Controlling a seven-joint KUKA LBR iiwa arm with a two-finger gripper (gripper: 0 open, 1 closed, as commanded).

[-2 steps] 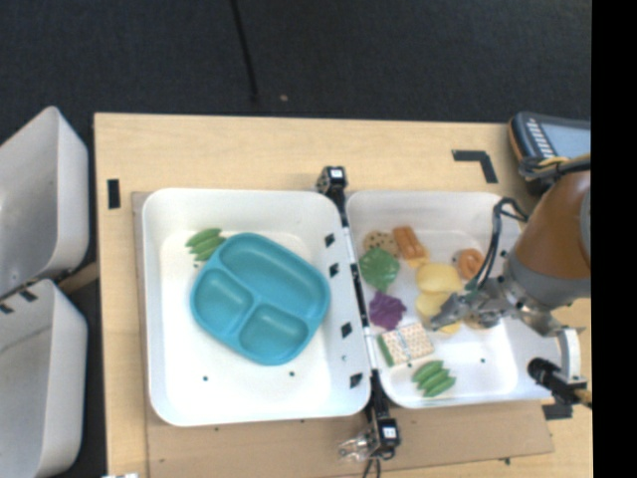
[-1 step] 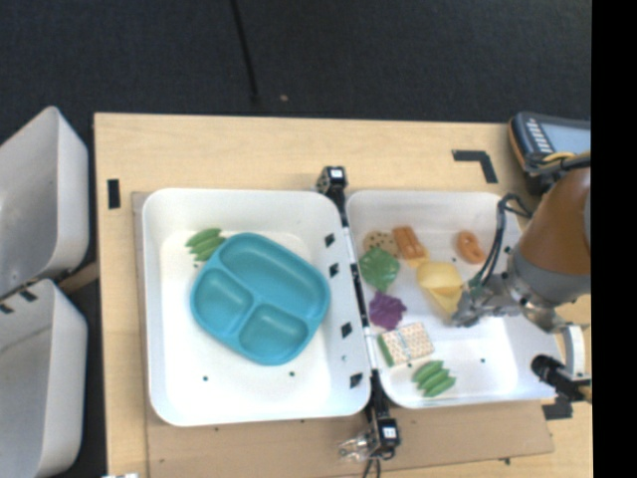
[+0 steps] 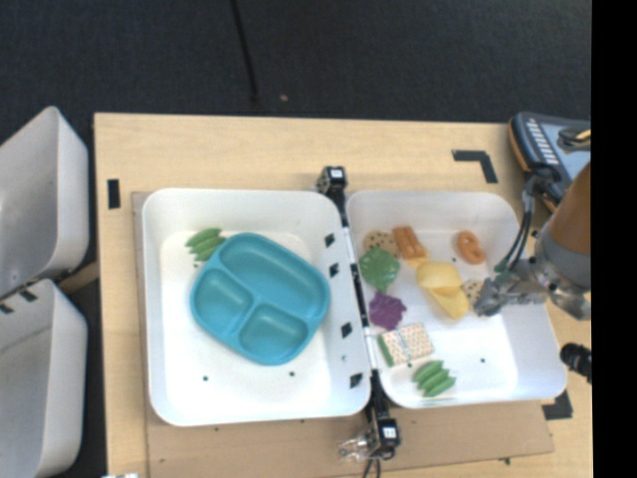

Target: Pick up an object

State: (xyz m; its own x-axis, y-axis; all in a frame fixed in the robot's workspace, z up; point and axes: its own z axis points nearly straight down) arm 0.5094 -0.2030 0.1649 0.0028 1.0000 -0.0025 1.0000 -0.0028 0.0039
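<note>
Bench (image 3: 119,147) of pale wood, centre of frame, bearing two shallow white bins side by side.

Left bin (image 3: 169,386): one blue divided tray (image 3: 259,298), three compartments, lying tilted near the middle; one green leafy piece (image 3: 204,241) touching the tray's upper left edge.

Right bin (image 3: 498,366): cluster of small toy foods in its left and middle part. Green round piece (image 3: 379,266); purple piece (image 3: 386,311) just below it; brown cookie (image 3: 375,240) and orange-brown piece (image 3: 406,241) in the upper row; orange ring-shaped piece (image 3: 470,247) further right, apart from the rest; yellow piece (image 3: 442,287) at centre; patterned square packet (image 3: 407,345) lower down; green pod-like piece (image 3: 433,377) near the bin's lower wall.

Gripper (image 3: 485,298): low inside the right bin, just beside the right edge of the yellow piece. Opening of the gripper cannot be told from this view; nothing visibly gripped.

Arm (image 3: 562,237): grey with orange band, right edge of frame.
</note>
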